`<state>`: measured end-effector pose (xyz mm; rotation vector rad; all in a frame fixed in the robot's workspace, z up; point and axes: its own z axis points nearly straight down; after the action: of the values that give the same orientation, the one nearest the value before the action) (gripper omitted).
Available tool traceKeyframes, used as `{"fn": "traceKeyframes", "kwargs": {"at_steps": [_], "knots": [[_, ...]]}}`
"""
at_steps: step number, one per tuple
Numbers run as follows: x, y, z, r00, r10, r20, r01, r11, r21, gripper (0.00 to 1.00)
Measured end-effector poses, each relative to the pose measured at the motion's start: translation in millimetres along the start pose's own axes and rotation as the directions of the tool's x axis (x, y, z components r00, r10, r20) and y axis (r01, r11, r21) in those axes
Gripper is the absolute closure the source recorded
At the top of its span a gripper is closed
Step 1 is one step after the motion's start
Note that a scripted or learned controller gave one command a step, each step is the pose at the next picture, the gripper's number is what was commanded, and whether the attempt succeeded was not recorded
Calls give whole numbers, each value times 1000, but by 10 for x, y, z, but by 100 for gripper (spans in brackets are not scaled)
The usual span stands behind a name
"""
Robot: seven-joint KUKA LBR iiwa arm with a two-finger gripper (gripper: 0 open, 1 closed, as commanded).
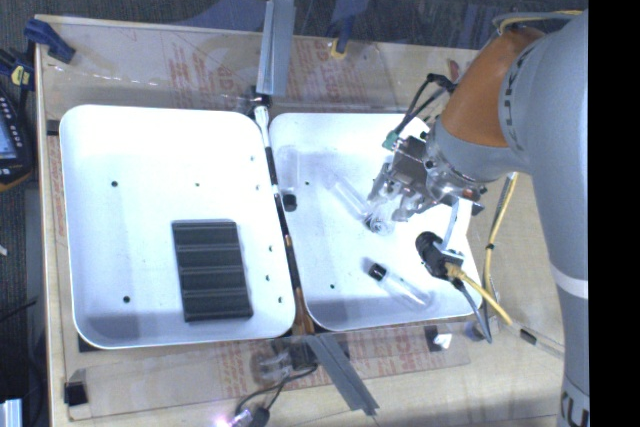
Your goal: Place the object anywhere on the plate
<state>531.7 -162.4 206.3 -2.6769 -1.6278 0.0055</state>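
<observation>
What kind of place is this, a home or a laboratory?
Most likely a robotics laboratory: a grey arm reaches over two white bins on a wooden bench, with cables running beside them.

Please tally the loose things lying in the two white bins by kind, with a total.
Dark grey ribbed rectangular plate: 1
Clear plastic tube with a black cap: 1
Small black piece beside the divider: 1
Total: 3

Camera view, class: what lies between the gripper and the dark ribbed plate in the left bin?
Bare white bin floor, then the two bins' adjoining rims, separate the gripper from the plate.
</observation>
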Motion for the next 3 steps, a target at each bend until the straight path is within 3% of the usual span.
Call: {"fn": "traceKeyframes", "kwargs": {"at_steps": [1, 2, 3], "knots": [[641, 20, -51, 1000, -28, 1, 28, 1000, -5, 100], [1453, 245, -172, 989, -149, 3, 149, 989, -5, 100], [1135, -950, -221, 941, -338, 4, 338, 941, -3, 100]]}}
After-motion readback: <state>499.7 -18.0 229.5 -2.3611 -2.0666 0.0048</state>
